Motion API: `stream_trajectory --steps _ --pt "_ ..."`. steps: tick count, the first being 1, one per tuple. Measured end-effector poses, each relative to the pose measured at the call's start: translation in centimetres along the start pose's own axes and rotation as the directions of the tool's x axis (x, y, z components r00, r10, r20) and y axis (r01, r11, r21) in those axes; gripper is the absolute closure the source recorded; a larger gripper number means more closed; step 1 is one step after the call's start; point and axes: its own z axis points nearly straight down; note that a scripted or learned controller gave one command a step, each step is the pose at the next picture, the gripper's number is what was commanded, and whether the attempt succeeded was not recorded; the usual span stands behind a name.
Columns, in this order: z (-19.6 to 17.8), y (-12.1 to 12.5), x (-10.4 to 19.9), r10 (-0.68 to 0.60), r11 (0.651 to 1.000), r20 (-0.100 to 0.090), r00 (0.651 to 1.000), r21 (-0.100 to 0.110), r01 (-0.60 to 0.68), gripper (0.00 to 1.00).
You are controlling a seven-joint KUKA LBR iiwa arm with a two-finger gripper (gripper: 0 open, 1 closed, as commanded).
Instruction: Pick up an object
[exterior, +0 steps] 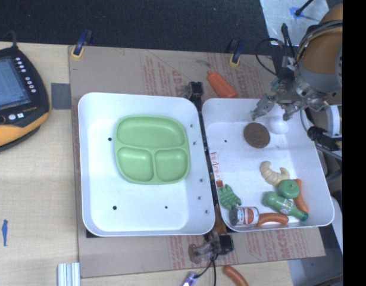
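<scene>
Flat round brown disc (pixel 256 134) is lying in the right white bin's (pixel 230 165) upper part, just below-left of the end effector (pixel 277 107), whose fingers are hanging spread and grasping nothing. Risk: fingers sliding over the low-profile disc, or nudging the small white object (pixel 279 124) beside it instead.

Both bins are plain white: the left bin (pixel 93 159) and the right bin (pixel 230 159). A pale green divided plate (pixel 152 149) lies in the left one. Near the right bin's far edge sits a brown disc (pixel 256 134) beside a white ball (pixel 279 125). Toward its near corner: a cream piece (pixel 273 173), green toys (pixel 287 189), a red-and-white can (pixel 247 215). An orange carrot (pixel 221 84) lies on brown cardboard (pixel 141 70).
</scene>
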Motion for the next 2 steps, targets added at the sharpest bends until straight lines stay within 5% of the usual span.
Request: stream_trajectory --steps 1,2 --pt "2.3 -1.8 0.6 0.002 1.000 0.001 1.000 -0.002 -0.002 0.00" --pt "7.6 0.2 0.3 -0.002 1.000 -0.004 1.000 -0.003 0.002 0.00"
